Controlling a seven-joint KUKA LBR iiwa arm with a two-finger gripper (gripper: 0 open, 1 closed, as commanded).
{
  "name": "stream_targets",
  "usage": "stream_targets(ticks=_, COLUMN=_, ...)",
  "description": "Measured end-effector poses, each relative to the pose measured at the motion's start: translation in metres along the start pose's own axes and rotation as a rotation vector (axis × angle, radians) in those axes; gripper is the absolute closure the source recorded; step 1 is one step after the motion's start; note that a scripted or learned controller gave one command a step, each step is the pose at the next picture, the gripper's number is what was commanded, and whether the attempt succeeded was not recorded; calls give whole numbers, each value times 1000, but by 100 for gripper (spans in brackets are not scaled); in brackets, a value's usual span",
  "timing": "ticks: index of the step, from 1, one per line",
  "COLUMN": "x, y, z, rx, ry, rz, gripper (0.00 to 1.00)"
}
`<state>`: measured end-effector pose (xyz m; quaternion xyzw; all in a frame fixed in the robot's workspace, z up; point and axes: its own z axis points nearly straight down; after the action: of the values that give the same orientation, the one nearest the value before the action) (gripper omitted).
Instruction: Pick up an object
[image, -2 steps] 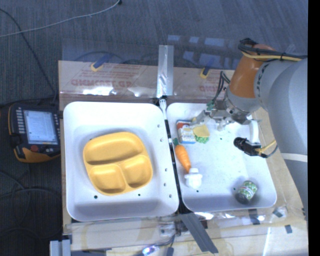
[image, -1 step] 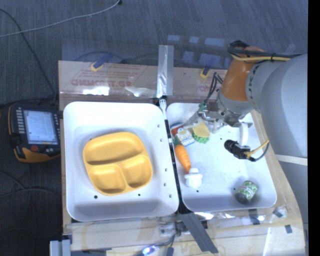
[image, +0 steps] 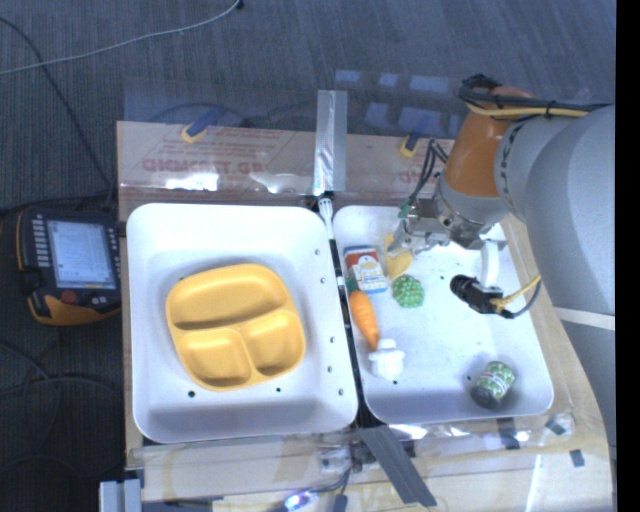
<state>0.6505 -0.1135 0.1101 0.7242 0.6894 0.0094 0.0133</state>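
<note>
My hand (image: 412, 238) is low in the right bin (image: 520, 330), near its back edge; I can't tell its state from this angle. A yellow piece (image: 400, 264) sits right under it, touching or nearly so. A green ball (image: 408, 292) is just in front of my hand; a small carton (image: 366, 271) and a carrot (image: 365, 317) lie just beyond. A white bottle (image: 386, 359) and a can (image: 492, 383) are farther off. A yellow tray (image: 235, 325) is in the left bin (image: 150, 300).
</note>
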Motion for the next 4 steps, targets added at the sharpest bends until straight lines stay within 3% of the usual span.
stream_targets(ticks=1, x=0, y=0, z=0, rx=1, ry=0, rz=0, gripper=0)
stream_targets(ticks=2, x=-5, y=-42, z=8, rx=-6, ry=1, rz=61, gripper=0)
stream_targets(ticks=3, x=-21, y=-33, z=9, rx=3, ry=7, rz=27, gripper=0)
stream_targets(ticks=4, x=-4, y=-53, z=8, rx=-5, ry=-1, rz=49, gripper=0)
